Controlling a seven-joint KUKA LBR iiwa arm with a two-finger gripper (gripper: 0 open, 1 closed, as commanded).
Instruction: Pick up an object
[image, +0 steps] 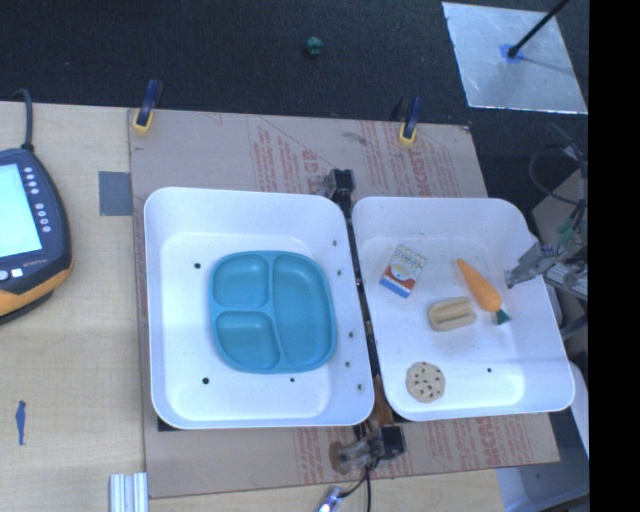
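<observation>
The right bin (520, 375) holds an orange toy carrot (480, 286) with a green tip, a tan bun (451, 314), a round chocolate-chip cookie (425, 381) and a small white, red and blue carton (402, 271). My gripper (532, 266) comes in at the bin's right rim, just right of the carrot and a little apart from it. Nothing shows in its grasp.
The left bin (175, 395) carries a blue divided plate (272, 311). A tablet-like pendant (25, 230) lies on the bench at the far left. Clamps (408, 120) hold the cardboard sheet under the bins. Cables hang at the far right.
</observation>
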